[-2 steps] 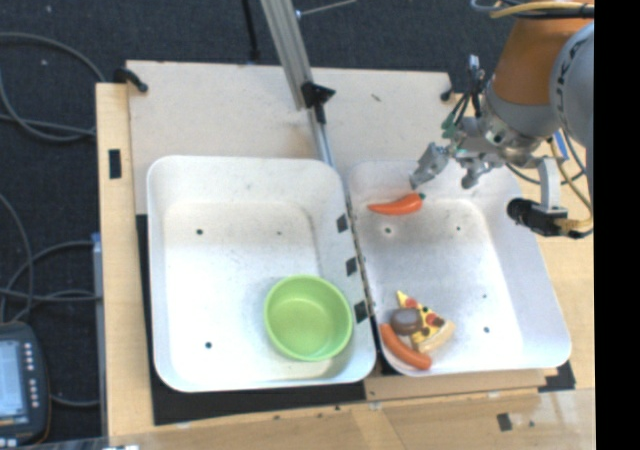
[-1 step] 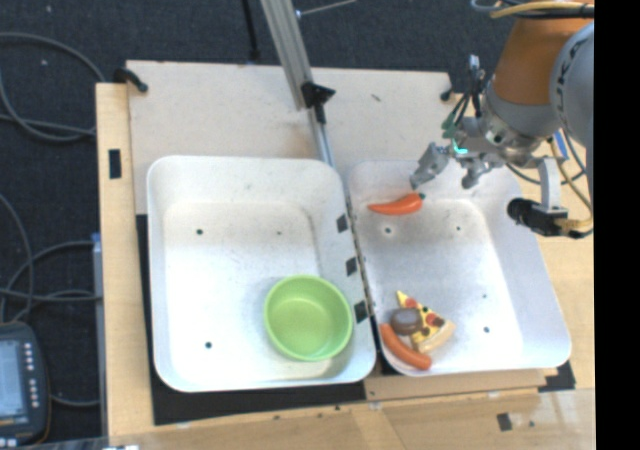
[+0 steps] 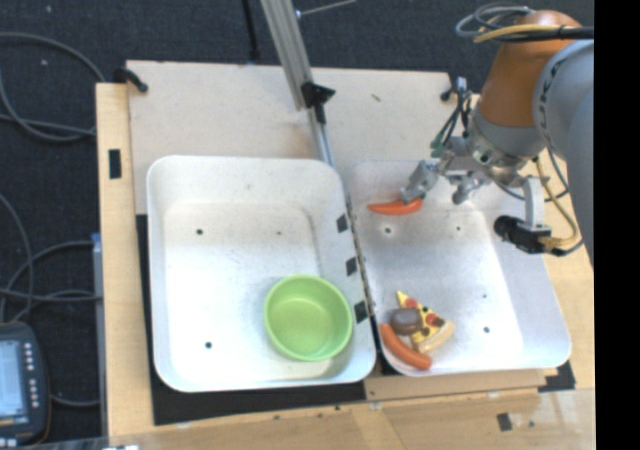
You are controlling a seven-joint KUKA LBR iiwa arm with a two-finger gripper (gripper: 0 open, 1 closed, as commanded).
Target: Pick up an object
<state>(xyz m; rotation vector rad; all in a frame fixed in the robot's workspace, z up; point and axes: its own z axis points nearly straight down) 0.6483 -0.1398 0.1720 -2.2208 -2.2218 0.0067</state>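
The arm [image 3: 530, 68] is being seen entering from the upper right of the frame, with the gripper [image 3: 445, 178] positioned over the upper edge of the right bin [image 3: 520, 278]. An orange-red elongated object [image 3: 396, 206], possibly a toy chili or carrot, is being observed at the upper left of the right bin, immediately below and left of the gripper's leftward finger [image 3: 420, 181]. The finger tip is appearing to touch or nearly touch the object's right end, but contact is not being resolved at this resolution. The two fingers are being seen spread apart, and nothing is being held between them. The object's long axis is lying roughly horizontal in the frame, tilted slightly up toward the right, so that it is pointing toward the gripper. It is being judged that the object lies off-centre, toward the left and slightly lower in the frame than the midpoint between the fingers; a shift in that direction is being considered necessary before closing, with the fingers set across the short axis. A green bowl [image 3: 308, 316] is resting in the lower right of the left bin [image 3: 200, 238]. A cluster of toy food [image 3: 415, 330] is lying at the lower left of the right bin, well apart from the gripper.
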